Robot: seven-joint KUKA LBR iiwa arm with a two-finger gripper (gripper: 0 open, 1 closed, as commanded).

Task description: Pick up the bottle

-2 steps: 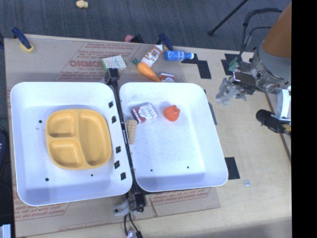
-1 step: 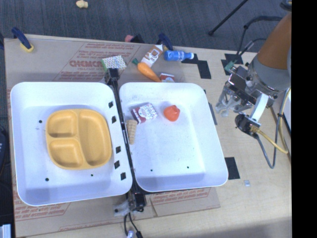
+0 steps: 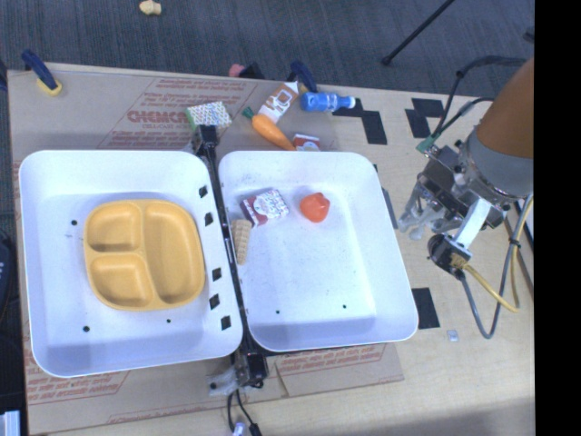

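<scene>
Camera view, yellow tray [image 3: 143, 251] in left bin [image 3: 36, 271], strawberry [image 3: 315, 207] in right bin [image 3: 363, 280]

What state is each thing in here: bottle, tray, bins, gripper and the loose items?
Bottle: lying on its side on the bench behind the right bin, not held.
Yellow tray: flat in the left bin, compartments bare.
Right bin: holds a red packet, an orange-red ball and a cone.
Carrot: lying on the bench.
Gripper: right of the bins, apart from everything.

Dark grey carpet floor [image 3: 182, 16] beyond the wooden bench [image 3: 472, 371].
</scene>
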